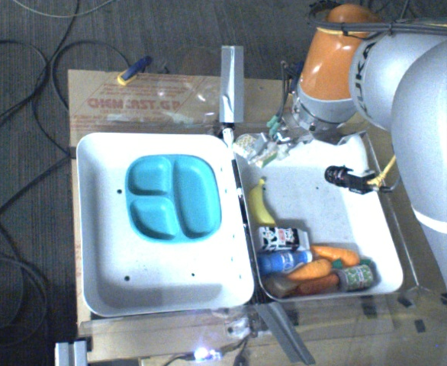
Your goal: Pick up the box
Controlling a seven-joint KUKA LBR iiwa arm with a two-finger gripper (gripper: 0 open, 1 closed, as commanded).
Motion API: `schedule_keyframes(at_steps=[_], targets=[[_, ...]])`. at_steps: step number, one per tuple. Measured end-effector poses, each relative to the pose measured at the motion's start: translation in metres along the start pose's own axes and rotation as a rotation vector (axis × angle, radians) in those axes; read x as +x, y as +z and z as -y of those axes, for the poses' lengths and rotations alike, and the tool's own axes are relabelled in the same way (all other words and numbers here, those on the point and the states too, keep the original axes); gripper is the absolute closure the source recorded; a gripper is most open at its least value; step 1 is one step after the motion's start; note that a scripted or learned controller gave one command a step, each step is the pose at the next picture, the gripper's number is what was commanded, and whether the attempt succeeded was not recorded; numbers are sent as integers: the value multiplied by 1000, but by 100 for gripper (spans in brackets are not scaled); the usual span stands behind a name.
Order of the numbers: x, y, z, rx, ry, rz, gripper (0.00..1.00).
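The box [281, 238] is a small black-and-white carton lying in the right bin [326, 204], near its front left part, just below the banana [261, 204]. My gripper [263, 149] hangs over the far left corner of that bin, well behind the box and apart from it. The banana lies between the gripper and the box. The grey arm with its orange band [338, 52] comes in from the upper right.
Against the box's front side crowd a blue bottle [283, 262], two carrots [323, 269], a brown item and a green can [357, 276]. The left bin [101, 280] holds a blue divided plate [174, 197]. A black cable fitting [344, 177] hangs over the right bin.
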State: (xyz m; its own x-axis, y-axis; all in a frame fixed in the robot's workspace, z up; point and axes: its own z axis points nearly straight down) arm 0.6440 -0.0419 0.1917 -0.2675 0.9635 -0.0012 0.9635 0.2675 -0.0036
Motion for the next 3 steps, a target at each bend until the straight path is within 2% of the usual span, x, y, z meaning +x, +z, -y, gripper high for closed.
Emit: schedule_keyframes(at_steps=[1, 2, 3], targets=[[1, -8, 0, 2, -1, 0, 100], [-65, -119, -7, -4, -159, 4, 100], [-21, 1, 6, 0, -113, 0, 100]])
